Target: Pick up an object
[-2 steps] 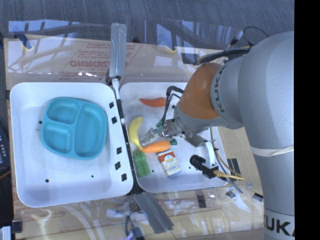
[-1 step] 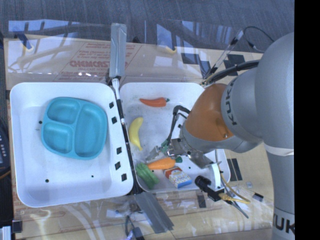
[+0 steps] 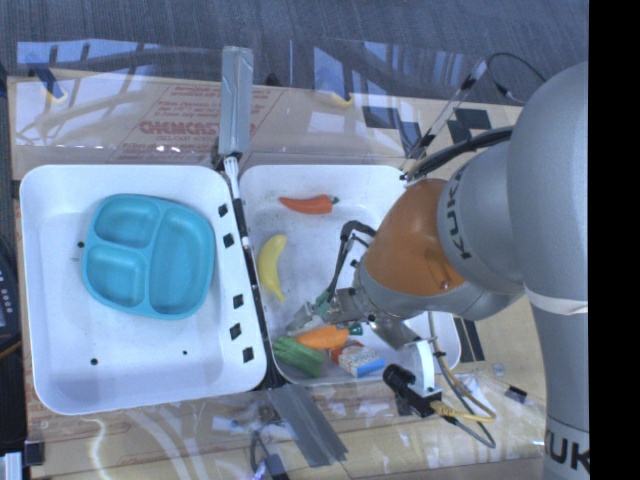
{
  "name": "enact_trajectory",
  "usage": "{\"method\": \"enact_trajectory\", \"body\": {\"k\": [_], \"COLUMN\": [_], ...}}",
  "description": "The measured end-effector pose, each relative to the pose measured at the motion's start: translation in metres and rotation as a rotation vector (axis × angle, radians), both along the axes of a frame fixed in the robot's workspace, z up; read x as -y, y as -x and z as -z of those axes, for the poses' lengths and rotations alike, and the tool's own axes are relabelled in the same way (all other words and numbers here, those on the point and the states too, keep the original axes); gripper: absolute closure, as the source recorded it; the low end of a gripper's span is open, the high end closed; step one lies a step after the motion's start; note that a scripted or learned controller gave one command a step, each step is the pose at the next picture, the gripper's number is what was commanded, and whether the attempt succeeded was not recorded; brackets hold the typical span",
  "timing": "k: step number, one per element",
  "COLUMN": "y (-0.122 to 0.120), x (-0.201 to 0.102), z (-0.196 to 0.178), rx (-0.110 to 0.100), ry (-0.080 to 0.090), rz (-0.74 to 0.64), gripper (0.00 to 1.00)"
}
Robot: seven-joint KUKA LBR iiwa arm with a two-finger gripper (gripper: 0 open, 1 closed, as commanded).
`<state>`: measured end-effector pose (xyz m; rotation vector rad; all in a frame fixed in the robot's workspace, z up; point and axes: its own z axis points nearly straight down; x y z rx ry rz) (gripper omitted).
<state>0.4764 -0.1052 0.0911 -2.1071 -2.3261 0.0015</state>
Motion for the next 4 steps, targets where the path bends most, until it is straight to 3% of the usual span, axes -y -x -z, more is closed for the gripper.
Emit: {"method": "enact_trajectory", "body": {"k": [1,2,3,4], "y": [-0.001,-0.031,-0.031,-0.126], "x": [0.000,-0.011,-0.011,-0.014], "z": [-0.010,0.000,-0.009,-0.129], "rx": [0.000,0.001,0.000,0.005], "ry": [0.001,0.000,0.000,0.002], "rz": [-0.004,-0.286,-0.289,-0.233], "gripper": [1.00,1.00,1.00,1.00]}}
